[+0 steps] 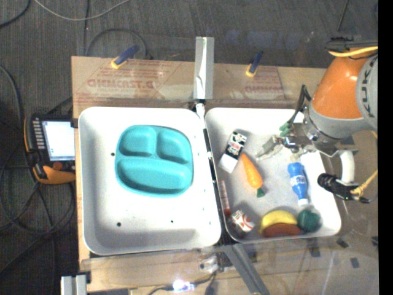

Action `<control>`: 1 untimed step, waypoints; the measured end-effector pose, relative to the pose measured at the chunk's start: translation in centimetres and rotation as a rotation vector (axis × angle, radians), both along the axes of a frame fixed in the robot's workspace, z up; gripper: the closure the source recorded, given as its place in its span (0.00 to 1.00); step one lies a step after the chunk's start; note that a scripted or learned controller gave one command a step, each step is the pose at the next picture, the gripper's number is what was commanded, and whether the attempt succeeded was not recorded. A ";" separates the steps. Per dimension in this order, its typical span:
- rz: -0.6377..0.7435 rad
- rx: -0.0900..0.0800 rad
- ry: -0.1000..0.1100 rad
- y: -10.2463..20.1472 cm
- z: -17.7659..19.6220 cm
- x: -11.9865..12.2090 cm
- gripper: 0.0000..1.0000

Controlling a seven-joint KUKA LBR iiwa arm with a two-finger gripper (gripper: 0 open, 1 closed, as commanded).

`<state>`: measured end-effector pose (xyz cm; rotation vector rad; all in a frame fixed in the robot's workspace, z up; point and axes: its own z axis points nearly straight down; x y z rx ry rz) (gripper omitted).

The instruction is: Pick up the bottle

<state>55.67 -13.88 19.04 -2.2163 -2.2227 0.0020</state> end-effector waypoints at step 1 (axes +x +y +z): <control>0.002 0.001 0.001 0.1 0.8 0.1 1.00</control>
